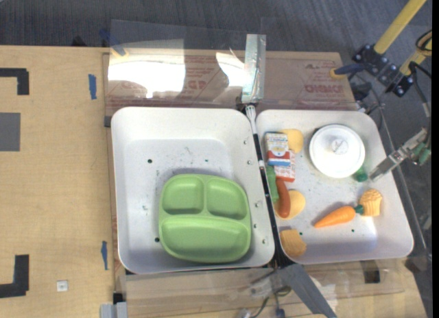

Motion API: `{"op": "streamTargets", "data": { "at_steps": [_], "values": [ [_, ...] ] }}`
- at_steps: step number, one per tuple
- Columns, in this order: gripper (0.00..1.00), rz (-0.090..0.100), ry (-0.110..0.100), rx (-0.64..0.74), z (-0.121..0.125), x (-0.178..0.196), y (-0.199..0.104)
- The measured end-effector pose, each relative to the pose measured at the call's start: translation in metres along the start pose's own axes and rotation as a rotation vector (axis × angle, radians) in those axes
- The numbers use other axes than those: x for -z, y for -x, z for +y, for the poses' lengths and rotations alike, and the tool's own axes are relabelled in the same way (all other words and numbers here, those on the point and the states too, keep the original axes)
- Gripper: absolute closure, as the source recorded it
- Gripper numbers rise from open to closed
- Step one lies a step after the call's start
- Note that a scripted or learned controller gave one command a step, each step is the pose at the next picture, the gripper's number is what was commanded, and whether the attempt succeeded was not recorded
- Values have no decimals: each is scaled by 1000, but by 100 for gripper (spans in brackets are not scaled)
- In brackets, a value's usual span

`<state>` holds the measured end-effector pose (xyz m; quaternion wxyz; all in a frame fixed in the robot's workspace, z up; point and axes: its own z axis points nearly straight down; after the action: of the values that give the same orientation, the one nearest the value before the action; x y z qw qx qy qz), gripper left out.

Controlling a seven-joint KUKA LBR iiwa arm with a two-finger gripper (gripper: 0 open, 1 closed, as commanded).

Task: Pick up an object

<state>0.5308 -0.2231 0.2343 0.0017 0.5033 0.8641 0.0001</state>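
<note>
The right bin (394,231) holds several toy foods. A white round bowl (336,150) sits at its back, with a red and white carton (278,155) and a yellow piece (295,138) to its left. Nearer the front lie an orange carrot (336,216), a yellow corn cob (371,202), a red sausage (282,199), an orange-yellow fruit (296,203) and a tan piece (293,241). My gripper (382,168) reaches in low from the right edge, its tip beside a small green item (359,175) just right of the bowl and above the corn.
The left bin (130,173) carries a green divided plate (204,218) in its front half. A clear upright panel (182,70) and a metal post (254,70) stand behind the bins. A yellow bar with black clamps (384,63) sits at the back right.
</note>
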Motion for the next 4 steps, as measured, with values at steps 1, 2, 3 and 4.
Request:
{"op": "streamTargets", "data": {
  "at_steps": [1, 2, 3, 4],
  "values": [
    [0, 7, -8, -514, 40, -124, -56],
    [0, 0, 4, -724, 60, -146, -116],
    [100, -3, 8, -721, 62, -134, -116],
    [100, 2, -2, -1203, 110, -49, -144]
  ]
}}
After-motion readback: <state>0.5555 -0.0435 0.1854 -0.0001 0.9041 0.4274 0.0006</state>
